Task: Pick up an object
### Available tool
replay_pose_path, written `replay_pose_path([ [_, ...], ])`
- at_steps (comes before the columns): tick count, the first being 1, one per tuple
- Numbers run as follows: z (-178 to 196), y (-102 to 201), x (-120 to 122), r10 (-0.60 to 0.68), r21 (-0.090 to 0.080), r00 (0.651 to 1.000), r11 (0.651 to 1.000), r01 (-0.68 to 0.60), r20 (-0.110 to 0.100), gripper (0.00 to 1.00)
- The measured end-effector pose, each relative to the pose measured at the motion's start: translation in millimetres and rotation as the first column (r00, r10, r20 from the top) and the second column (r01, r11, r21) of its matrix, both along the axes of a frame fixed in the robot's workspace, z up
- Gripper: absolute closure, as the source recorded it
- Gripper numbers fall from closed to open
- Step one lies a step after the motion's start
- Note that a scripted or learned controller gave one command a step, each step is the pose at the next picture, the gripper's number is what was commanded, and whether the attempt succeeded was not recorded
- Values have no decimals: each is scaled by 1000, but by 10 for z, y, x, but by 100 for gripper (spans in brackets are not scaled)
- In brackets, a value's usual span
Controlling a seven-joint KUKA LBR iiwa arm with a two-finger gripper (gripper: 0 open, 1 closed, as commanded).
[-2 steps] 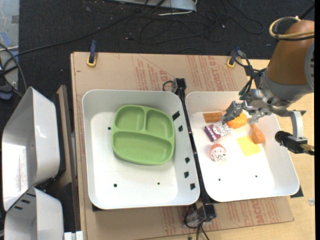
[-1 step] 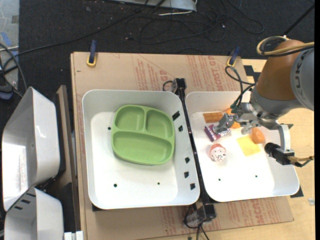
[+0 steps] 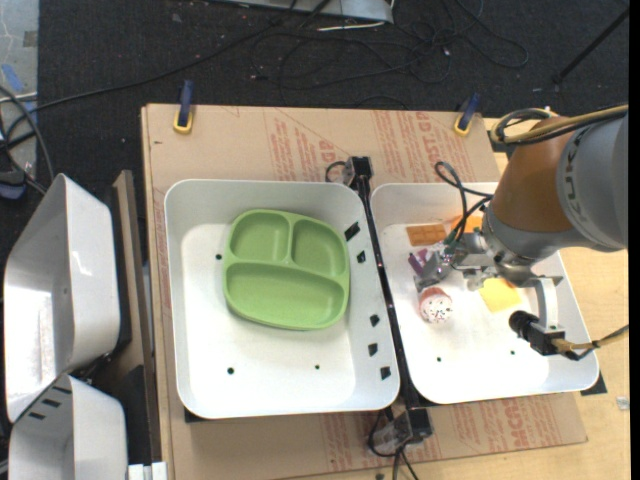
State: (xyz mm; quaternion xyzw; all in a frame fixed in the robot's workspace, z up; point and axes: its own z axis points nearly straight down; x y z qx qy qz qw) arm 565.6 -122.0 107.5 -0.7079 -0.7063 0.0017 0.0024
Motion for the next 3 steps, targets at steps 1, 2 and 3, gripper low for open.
replay_pose_path([
  [1,136,-2,19,-1,-1,1000,1000,1,6,100],
  [2,645,5,-74,0,-2,1000,1000,0,9,100],
  [3,1115,92,-71,6,-2,1000,1000,-6,10,100],
])
